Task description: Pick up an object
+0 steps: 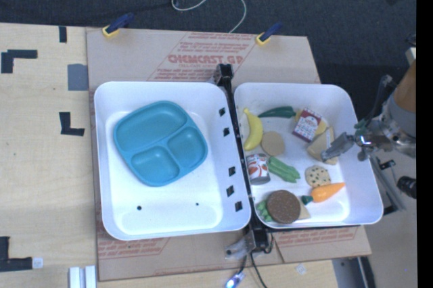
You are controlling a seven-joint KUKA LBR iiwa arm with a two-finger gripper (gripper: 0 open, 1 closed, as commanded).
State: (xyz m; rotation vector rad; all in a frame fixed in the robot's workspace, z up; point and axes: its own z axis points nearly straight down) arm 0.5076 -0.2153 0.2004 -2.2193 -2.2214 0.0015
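Camera view: tool (336,147), state indiscernible, over right bin (352,104). Nearest below: toy carrot (327,191), light, rigid, slick; grip mid-body.

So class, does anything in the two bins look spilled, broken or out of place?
Nothing stands out. The blue divided plate lies flat in the left bin; the toy foods lie loosely jumbled inside the right bin, none spilled over its rim.
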